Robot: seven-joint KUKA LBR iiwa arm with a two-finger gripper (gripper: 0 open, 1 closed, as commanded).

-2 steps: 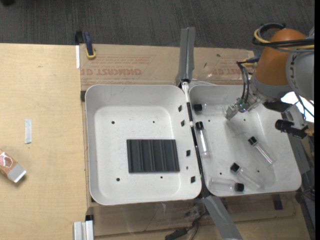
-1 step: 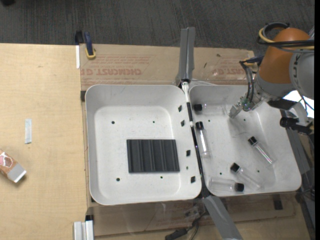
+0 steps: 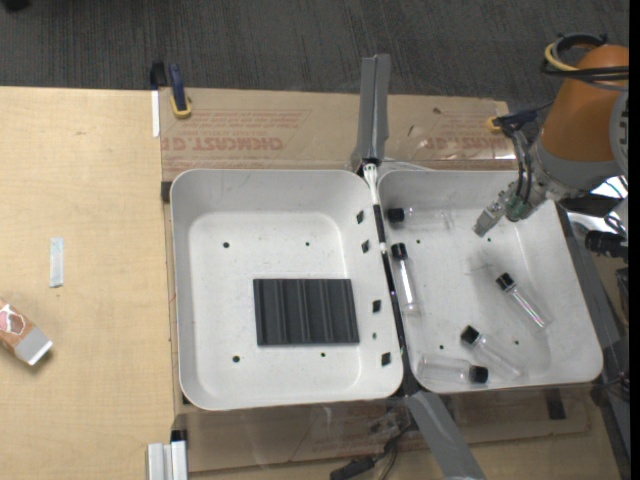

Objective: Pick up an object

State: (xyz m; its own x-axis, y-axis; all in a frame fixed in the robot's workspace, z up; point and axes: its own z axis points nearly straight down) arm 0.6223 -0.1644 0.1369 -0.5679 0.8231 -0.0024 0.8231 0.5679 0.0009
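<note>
Setting was robotics lab or test cell: grey carpet floor (image 3: 300, 28), plywood bench (image 3: 80, 198), two white bins (image 3: 190, 268) on taped cardboard sheet (image 3: 250, 133), clamp (image 3: 176, 90) at bench edge, cabled industrial arm (image 3: 585, 118).

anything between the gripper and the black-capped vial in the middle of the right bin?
Nothing visible. The gripper hangs over the upper part of the right bin, and the vial lies below it in the view on bare bin floor. The other vials lie apart, along the left wall and near the bottom edge.
</note>
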